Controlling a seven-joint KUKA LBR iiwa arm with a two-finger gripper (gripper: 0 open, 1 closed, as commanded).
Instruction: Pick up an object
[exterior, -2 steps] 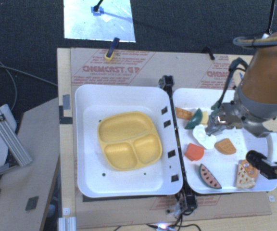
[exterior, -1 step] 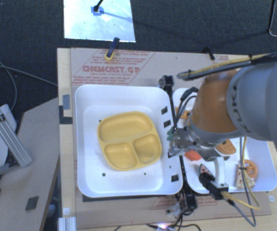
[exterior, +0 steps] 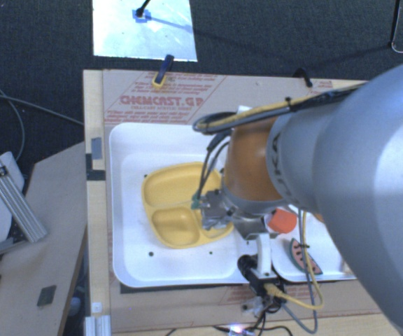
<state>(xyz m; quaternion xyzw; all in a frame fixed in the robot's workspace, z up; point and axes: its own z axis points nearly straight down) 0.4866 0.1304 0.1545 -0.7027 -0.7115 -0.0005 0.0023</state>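
In the camera view, you are looking at the arm (exterior: 327,166) reaching down over the left bin (exterior: 128,187), where a yellow tray (exterior: 170,208) is lying near the middle. Whether anything is being gripped, you cannot tell; the wrist is covering it. An orange object (exterior: 283,221) is sitting in the right bin (exterior: 327,275), and the pick is looking unfinished

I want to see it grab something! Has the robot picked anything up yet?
Not that the picture shows. The arm has reached over the left bin, and its gripper is low by the yellow divided plate. That plate lies in the bin, not lifted. Whether the gripper has hold of it is hidden by the wrist. An orange piece and a watermelon slice lie in the right bin. Grabbing and lifting are left.
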